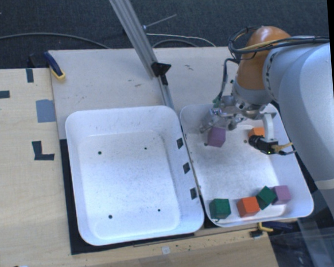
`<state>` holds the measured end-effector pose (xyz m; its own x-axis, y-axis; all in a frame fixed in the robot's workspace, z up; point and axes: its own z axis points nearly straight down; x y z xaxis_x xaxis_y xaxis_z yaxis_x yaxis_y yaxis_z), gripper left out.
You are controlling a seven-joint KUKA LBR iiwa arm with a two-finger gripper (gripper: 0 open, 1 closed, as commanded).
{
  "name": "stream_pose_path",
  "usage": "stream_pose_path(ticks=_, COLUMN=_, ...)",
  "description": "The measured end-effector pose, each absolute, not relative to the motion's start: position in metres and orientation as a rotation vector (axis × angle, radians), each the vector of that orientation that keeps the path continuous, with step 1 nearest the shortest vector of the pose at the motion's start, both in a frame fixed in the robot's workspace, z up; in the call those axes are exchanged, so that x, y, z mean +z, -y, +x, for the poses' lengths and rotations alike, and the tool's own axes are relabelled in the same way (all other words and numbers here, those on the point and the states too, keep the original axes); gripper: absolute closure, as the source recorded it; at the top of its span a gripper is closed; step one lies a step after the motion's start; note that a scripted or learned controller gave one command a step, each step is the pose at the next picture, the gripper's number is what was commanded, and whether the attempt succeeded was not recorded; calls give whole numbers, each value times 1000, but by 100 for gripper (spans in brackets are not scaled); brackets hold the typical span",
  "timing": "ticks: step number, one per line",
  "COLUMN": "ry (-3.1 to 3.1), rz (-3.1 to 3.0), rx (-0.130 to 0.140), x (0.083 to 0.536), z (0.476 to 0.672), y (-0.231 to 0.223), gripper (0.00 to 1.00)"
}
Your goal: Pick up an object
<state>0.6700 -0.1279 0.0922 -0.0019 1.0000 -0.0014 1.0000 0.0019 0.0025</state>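
Note:
My gripper [219, 126] hangs over the upper left part of the right bin [239, 167], coming down from the orange-banded wrist. It is shut on a purple cube [216, 137], whose top sits between the two fingertips. The cube is tilted and looks larger than the blocks on the bin floor, so it seems to be raised off the bottom. Along the bin's front edge lie a green cube [220, 207], an orange cube [247, 206], a dark green cube [266, 197] and a small purple cube [282, 193].
An orange block [258, 132] peeks out beside the gripper's cabling at the bin's right side. The left bin [124, 174] stands beside the right one. A slanted metal rail [143, 45] crosses the bench behind the bins. The arm's grey body [309, 107] covers the right edge.

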Motion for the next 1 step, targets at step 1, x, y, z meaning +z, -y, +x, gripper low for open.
stream_pose_path(ticks=1, ry=-2226, rz=2221, rx=-5, x=95, z=625, y=95, gripper=0)
